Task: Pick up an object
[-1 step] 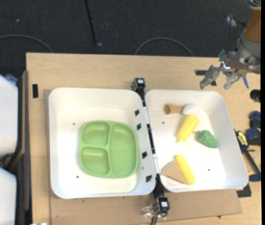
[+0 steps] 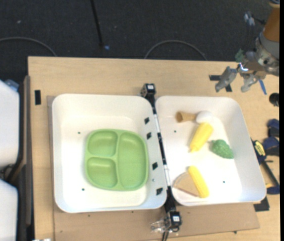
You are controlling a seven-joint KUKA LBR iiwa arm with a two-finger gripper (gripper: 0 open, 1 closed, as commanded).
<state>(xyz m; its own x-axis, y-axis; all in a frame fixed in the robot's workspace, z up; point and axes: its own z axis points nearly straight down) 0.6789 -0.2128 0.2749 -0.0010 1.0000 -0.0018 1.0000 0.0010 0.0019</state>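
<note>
Corn cob [image 2: 198, 181] on tan wedge [image 2: 184, 185] at right bin [image 2: 242, 187] front looks light, stiff, slick plastic: grip across its middle; tool [image 2: 238, 79] hangs released beyond the bin's far rim.

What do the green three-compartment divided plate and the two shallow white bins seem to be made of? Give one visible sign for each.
Green three-compartment divided plate: probably moulded plastic, matte to satin; even colour, rounded corners and soft raised dividers suggest it.
Two shallow white bins, left and right: likely thin formed plastic, smooth and slightly glossy; rounded rims and seamless curved walls point that way, though coated metal cannot be excluded.
</note>
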